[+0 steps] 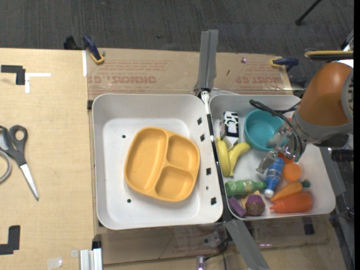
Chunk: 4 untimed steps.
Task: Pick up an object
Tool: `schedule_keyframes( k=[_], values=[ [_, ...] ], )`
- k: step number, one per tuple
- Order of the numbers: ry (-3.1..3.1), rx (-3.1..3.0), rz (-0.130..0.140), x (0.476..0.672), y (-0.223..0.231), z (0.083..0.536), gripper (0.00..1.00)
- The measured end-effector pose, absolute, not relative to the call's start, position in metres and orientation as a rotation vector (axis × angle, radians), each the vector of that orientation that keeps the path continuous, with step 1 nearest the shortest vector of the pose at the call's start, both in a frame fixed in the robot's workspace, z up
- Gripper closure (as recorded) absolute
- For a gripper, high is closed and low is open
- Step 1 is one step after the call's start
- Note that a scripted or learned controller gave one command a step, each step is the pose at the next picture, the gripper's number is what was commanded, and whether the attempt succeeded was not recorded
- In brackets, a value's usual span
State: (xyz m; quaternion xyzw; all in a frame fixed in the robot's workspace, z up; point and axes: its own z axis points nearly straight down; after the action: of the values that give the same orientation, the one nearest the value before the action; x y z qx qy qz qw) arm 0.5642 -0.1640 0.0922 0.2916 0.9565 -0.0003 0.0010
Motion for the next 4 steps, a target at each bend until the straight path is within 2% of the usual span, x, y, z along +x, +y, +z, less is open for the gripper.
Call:
schedule_keyframes(
  k=[1,2,3,4],
  values=[
    [2.920,1.115,-0.003,0.501,-0.142,0.096,0.00],
    [2.820,1.380,-0.001,0.577,-0.113,0.092,0.00],
    [2.979,1.047,0.013,0.598,-0.182,0.093,0.00],
    [2.986,0.956,0.003,0.641,-0.130,0.095,0.00]
  ],
)
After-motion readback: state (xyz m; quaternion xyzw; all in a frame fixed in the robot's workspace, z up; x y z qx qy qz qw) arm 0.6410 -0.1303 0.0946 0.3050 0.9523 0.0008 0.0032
